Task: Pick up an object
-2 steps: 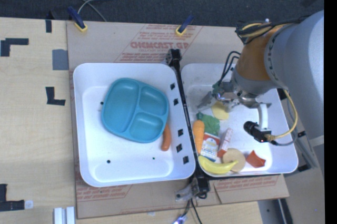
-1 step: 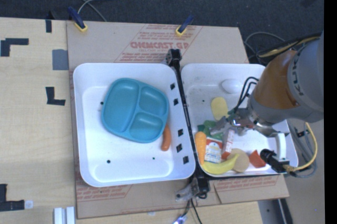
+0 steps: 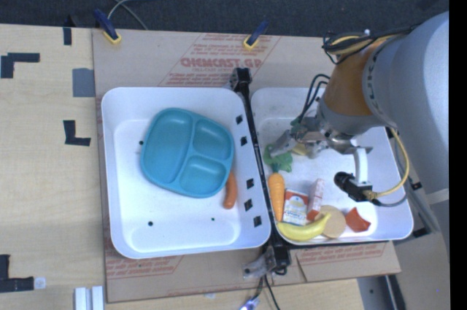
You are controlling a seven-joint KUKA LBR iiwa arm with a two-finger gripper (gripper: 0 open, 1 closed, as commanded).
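My gripper point(image 3: 301, 140) is low in the right bin point(image 3: 387, 232), near its left wall, right beside a green leafy toy point(image 3: 280, 155). I cannot tell whether it touches the toy. Toward the bin's front lie an orange carrot point(image 3: 276, 193), a red and white carton point(image 3: 295, 207), a small pink tube point(image 3: 317, 195), a yellow banana point(image 3: 302, 231), a tan round piece point(image 3: 335, 222) and a red piece point(image 3: 358, 219). The arm's orange band point(image 3: 350, 86) and grey body cover the bin's back right part.
The left bin point(image 3: 120, 228) holds a blue divided plate point(image 3: 187, 152) and a small orange sausage-shaped piece point(image 3: 230, 192) next to its right wall. A black divider with clips point(image 3: 252, 155) runs between the bins. A cable and a black connector point(image 3: 354, 187) hang off the wrist.
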